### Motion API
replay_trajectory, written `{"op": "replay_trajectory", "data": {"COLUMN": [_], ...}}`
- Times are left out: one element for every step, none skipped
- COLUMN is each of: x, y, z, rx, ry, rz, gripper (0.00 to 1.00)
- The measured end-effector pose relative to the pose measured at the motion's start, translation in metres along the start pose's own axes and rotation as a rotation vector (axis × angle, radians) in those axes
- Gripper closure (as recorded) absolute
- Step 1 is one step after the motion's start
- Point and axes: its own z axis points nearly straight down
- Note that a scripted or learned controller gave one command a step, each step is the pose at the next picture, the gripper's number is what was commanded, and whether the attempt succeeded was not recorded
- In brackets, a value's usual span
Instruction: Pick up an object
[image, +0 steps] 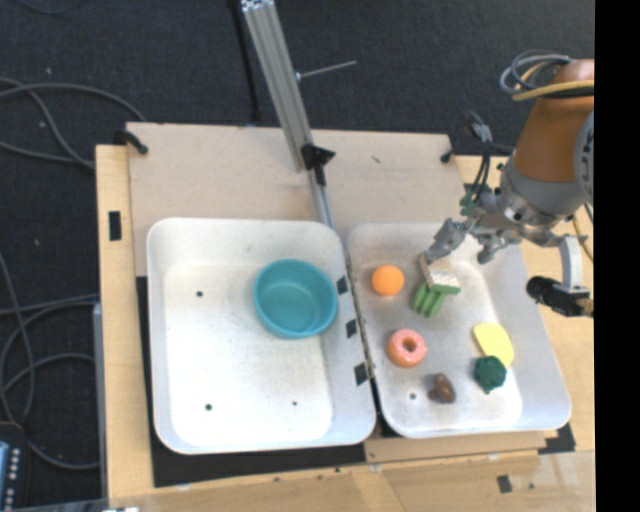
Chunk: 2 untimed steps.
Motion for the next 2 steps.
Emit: {"op": "replay_trajectory", "data": {"x": [0.0,0.003], "y": [0.0,-0.01], "z": [0.0,0.056], "rx": [0.0,0.007], "ry": [0.0,-0.002], "rz": [0.0,0.004], "gripper": [0.0,0.0]}}
